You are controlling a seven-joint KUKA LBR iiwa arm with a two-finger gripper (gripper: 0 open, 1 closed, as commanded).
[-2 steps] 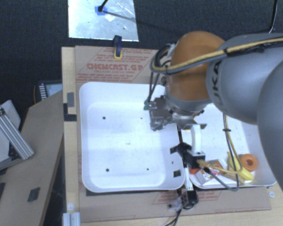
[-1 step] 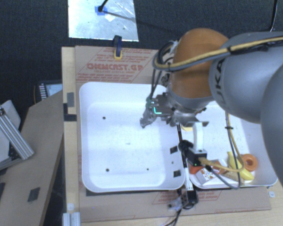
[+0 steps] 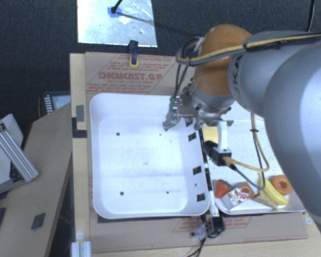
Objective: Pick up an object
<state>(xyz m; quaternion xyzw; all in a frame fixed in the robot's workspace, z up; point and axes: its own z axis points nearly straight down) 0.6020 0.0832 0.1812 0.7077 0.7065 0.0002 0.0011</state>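
Cardboard-covered tabletop (image 3: 123,75) carries two white bins (image 3: 139,159); the tool (image 3: 177,116) hangs over their divider, its opening unclear.

Left white plastic bin (image 3: 104,143): its floor lies bare, so you have open room across it.
Divider: the two bins' adjoining rims (image 3: 206,170) with black clips stand between the bins.
Right white bin (image 3: 245,143): the big grey arm with orange band (image 3: 267,74) overhangs most of it; you get little room from above.
Near corner of right bin: an orange-red toy piece (image 3: 222,187), a white printed packet (image 3: 236,195), a yellow banana-shaped toy (image 3: 272,193) and an orange round toy (image 3: 281,184) crowd together.
Cables: a yellow cable (image 3: 259,154) hangs over that cluster.
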